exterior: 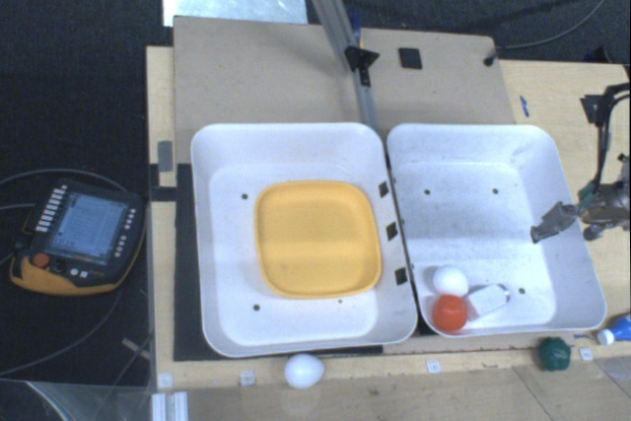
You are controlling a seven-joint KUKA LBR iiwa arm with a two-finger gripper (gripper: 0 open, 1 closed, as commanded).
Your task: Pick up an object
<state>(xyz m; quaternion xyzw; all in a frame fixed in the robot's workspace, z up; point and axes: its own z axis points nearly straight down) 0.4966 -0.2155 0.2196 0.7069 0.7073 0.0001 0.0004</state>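
At the right bin's (552, 153) three o'clock rim, the gripper (552, 224), finger state untellable, risks clipping the wall reaching the red ball (451, 313) at seven o'clock.

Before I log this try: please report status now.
Gripper at right bin's right wall, holding nothing. Red ball, white ball in near-left corner. Path clear.

My fingers (552, 224) hang over the right bin's (473, 163) right edge. In that bin's near-left corner a white ball (450, 279) touches a red ball (451, 313). A yellow plate (318, 238) lies in the left bin (222, 212). A white egg (304, 371) rests on the counter's (463, 380) near edge.
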